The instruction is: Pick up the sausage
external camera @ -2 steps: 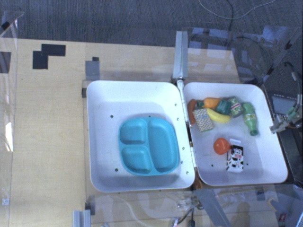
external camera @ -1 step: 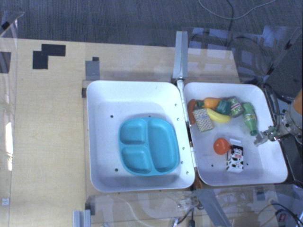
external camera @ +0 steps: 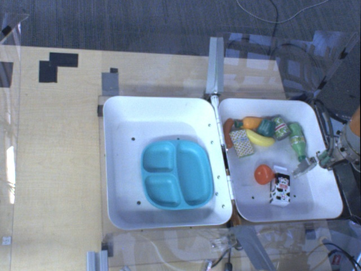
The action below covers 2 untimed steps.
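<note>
The sausage (external camera: 228, 132) is a reddish-brown piece lying along the left wall of the right bin (external camera: 316, 210), partly tucked behind a checkered packet (external camera: 241, 143). My gripper (external camera: 305, 166) hangs low over the right side of that bin, just below a green bottle (external camera: 297, 140). It is far to the right of the sausage, with nothing seen in its grasp. The arm enters from the right edge.
The right bin also holds an orange fruit (external camera: 251, 122), a yellow banana (external camera: 260, 139), a teal can (external camera: 274, 127), a red ball (external camera: 263, 174) and a cow-patterned carton (external camera: 280, 189). A blue divided plate (external camera: 177, 174) lies in the left bin (external camera: 121, 151).
</note>
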### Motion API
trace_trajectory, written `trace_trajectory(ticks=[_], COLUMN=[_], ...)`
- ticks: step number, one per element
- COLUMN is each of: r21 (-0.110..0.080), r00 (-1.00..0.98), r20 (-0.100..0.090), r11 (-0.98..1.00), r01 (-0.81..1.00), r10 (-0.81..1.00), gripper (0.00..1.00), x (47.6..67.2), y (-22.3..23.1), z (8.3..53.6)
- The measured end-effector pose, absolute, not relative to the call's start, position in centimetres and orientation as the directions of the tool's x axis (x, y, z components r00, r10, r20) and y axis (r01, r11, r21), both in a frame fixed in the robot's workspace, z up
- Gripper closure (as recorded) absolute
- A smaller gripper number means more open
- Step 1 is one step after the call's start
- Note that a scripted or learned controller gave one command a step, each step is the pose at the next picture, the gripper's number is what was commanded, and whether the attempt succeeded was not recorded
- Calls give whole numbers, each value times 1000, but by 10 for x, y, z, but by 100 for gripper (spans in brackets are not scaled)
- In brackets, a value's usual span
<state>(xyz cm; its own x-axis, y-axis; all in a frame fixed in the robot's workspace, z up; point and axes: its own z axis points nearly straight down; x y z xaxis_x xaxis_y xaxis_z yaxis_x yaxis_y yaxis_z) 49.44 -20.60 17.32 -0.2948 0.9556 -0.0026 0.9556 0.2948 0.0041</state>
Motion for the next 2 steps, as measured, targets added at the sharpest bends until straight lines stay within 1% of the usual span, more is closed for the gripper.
trace_trajectory(ticks=[1,2], r21=[6,4], r00=[-383,-536], r20=[-5,-3], r11=[383,536], r01=[924,844], r10=[924,844], gripper=[0,0], x=[489,502], y=[-206,-127], z=[182,121])
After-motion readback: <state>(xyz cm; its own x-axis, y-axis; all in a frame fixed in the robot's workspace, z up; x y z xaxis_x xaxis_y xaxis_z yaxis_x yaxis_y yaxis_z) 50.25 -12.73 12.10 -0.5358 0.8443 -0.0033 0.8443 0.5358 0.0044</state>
